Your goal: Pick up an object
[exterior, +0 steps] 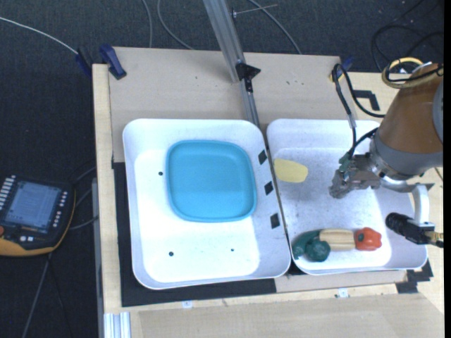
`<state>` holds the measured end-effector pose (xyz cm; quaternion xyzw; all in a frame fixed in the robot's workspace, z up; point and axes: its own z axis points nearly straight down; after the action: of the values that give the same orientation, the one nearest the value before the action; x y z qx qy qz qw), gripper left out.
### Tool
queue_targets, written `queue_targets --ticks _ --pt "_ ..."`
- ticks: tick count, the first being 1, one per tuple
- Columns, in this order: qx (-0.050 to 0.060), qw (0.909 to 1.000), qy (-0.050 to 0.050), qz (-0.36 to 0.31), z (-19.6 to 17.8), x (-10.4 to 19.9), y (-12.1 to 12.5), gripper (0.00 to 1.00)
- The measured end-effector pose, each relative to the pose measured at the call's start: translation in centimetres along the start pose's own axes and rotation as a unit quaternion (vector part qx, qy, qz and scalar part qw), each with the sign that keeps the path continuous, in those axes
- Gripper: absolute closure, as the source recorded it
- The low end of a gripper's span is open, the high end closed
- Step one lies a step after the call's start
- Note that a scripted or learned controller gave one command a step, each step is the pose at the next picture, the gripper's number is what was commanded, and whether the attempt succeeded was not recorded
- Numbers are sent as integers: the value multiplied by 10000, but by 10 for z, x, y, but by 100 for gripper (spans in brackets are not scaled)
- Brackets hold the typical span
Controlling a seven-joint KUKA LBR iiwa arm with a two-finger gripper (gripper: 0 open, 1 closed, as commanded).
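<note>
Gripper (340, 186) in the right bin (310, 136), can't tell its opening; centre over the yellow piece (291, 170) to its left before descending.

Two bins are being borne side by side on the bench (176, 69). A square plate (211, 180) is being held in the left bin (141, 259), toward its far side. In the right bin (310, 136), a flat piece (291, 170) is being kept at far left, and three small items (337, 241) are being lined up along the near wall. The gripper (343, 186) is being positioned over the right bin's middle.
</note>
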<state>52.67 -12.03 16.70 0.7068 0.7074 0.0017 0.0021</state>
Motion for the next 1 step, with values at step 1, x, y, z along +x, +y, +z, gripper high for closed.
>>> queue_targets --ticks 1 --pt "-1 10000 1 -3 -53 11 3 100"
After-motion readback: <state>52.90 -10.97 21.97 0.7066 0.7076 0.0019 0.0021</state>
